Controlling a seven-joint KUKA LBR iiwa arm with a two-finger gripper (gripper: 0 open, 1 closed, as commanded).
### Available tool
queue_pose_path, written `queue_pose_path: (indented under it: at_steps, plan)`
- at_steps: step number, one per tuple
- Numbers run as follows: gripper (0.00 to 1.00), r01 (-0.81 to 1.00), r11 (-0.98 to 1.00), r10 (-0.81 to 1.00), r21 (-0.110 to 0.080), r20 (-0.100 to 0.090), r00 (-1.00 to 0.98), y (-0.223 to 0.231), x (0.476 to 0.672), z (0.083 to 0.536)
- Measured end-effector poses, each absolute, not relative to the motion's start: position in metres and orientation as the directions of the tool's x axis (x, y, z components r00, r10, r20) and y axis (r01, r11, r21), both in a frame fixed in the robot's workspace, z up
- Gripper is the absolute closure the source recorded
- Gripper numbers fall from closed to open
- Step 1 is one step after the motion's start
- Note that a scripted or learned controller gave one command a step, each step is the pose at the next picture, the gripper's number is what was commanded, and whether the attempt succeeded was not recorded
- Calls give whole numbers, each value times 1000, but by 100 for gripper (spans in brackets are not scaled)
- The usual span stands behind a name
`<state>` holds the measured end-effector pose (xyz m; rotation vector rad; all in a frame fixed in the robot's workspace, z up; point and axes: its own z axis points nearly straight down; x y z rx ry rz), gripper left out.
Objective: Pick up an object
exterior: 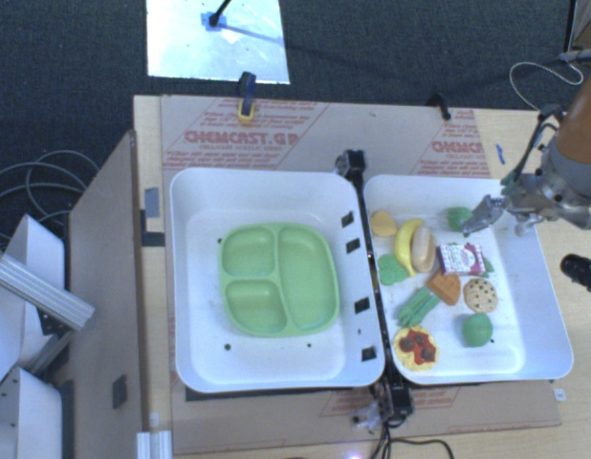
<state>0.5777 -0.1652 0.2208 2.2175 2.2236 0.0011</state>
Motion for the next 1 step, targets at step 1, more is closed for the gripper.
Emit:
queue_pose_path:
  at_steps: [1]
  plan:
    - [0,1000,1,1000,21,-5,-1,-124,575,106]
